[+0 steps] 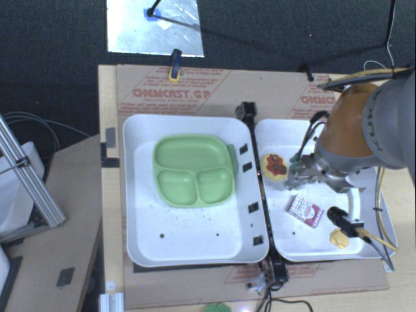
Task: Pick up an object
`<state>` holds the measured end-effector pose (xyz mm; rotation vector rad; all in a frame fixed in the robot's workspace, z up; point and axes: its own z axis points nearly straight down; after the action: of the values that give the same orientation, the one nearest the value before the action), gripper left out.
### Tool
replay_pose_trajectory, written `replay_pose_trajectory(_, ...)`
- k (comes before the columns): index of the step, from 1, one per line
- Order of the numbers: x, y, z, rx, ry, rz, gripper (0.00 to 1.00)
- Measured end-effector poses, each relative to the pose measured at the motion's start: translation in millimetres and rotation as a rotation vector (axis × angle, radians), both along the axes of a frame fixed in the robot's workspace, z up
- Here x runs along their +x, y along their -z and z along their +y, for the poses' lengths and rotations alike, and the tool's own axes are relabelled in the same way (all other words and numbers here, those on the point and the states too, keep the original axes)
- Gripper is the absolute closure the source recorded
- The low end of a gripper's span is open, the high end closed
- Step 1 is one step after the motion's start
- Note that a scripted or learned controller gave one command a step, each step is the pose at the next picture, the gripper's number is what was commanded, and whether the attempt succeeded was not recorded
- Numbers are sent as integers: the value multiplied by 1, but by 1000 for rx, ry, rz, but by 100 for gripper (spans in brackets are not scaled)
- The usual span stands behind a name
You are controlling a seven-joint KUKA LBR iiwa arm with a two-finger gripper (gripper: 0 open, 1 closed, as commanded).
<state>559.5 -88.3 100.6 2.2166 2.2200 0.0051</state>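
In the right bin (281, 132) lie a round yellow and red toy (275, 166), a small red and white packet (305, 211) and a yellow lump (338, 239) near the front right corner. My gripper (298, 171) reaches in from the right and sits low over the bin, just right of the yellow and red toy and above the packet. Nothing is visibly held between its fingers.
The left bin (140, 226) holds a green divided tray (194, 170). A black divider with clips (253, 174) runs between the bins. The grey arm with its orange band (348, 129) covers the right bin's far right part. Cables (380, 226) trail along the bin's right edge.
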Motion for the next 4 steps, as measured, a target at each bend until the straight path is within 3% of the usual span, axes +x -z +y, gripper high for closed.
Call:
replay_pose_trajectory(1, 0, 0, 0, 0, 0, 1, 0)
replay_pose_trajectory(2, 53, 1, -18, -1, -4, -1, 0)
replay_pose_trajectory(3, 113, -15, 1, 0, -6, -4, 0)
replay_pose_trajectory(4, 74, 13, -19, 2, 3, -7, 0)
